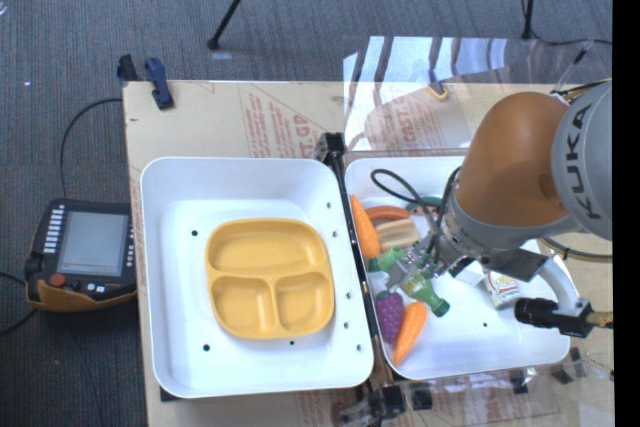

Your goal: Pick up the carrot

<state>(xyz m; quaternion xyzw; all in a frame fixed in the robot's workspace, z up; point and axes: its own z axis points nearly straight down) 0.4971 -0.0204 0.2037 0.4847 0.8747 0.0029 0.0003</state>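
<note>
Two orange carrot-like pieces lie in the right bin (560, 345). One carrot (364, 227) rests along the bin's left wall, pointing toward the back. The other carrot (408, 333) lies near the front edge, beside a purple bunch of grapes (389, 315). My gripper (425, 265) hangs low over the middle of the bin, between the two carrots, right above a green bottle (427, 295) and some green pieces. The orange wrist band and grey wrist hide much of the bin behind it.
A hot dog bun (392, 227) lies just right of the upper carrot. A small white box (501, 291) sits under the arm at right. The left bin (170, 215) holds a yellow divided plate (268, 277). A black cable (390, 183) loops at the right bin's back.
</note>
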